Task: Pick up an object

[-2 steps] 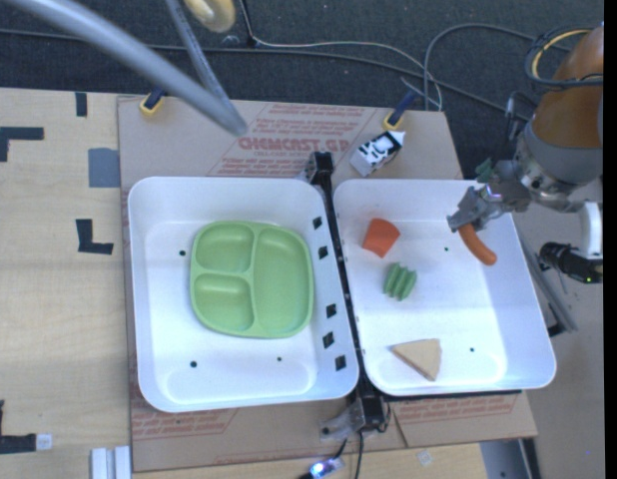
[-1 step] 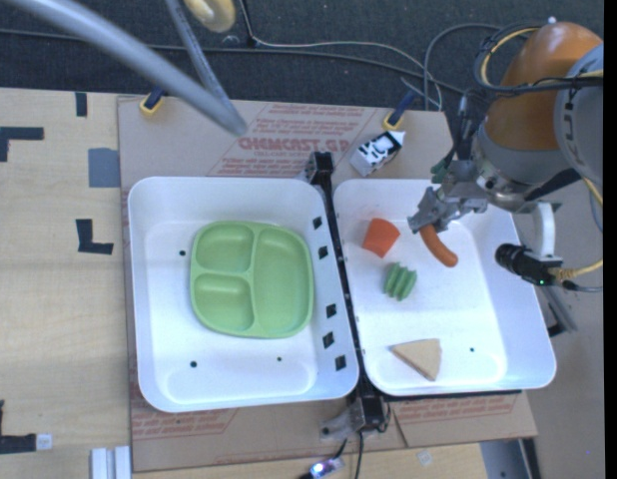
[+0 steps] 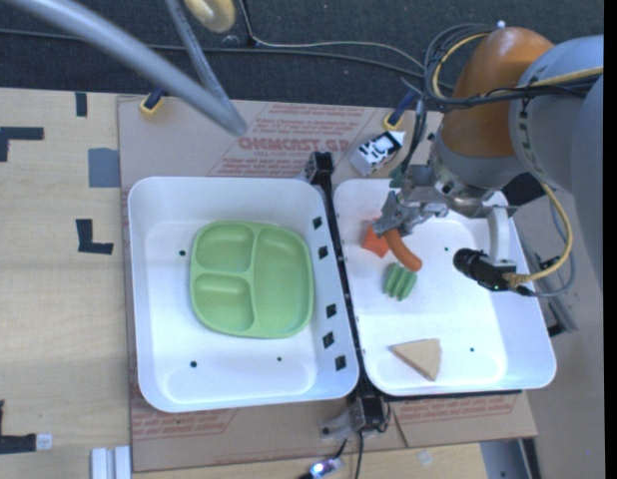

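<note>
My gripper (image 3: 398, 220) hangs over the back left part of the right bin (image 3: 508, 362), its tip right above an orange carrot-like piece (image 3: 390, 247). Whether the two touch is unclear, as the wrist hides the upper end of the piece. Just in front of the orange piece lies a small green ribbed object (image 3: 398, 281). Near the bin's front sits a tan wedge (image 3: 418, 357). In the left bin (image 3: 154, 267) rests a green divided plate (image 3: 253, 278).
A black divider with clips (image 3: 333, 267) runs between the two bins. A black fitting with cables (image 3: 483, 267) hangs from the arm over the right bin's right side. A small black-and-white object (image 3: 378, 149) lies on the cardboard behind the bins.
</note>
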`<state>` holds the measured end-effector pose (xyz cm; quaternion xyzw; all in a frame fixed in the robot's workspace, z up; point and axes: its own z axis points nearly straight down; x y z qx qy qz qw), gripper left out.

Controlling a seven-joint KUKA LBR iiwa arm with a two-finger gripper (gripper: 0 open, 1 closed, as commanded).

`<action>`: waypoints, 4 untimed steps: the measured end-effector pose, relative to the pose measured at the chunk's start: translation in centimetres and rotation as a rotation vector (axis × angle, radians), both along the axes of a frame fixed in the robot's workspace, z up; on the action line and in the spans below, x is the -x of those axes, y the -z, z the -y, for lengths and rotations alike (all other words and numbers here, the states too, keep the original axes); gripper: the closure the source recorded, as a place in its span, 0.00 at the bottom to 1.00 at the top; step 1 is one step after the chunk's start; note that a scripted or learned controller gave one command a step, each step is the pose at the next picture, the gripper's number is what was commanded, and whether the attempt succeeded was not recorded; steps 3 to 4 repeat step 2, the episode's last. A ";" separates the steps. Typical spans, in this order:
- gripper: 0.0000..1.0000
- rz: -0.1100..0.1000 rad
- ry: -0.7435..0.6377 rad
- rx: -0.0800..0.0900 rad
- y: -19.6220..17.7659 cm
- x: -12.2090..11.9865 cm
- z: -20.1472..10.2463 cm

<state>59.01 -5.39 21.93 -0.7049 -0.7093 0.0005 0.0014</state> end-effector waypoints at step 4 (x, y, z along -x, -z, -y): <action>1.00 -0.001 -0.001 0.000 1.2 -0.1 -11.7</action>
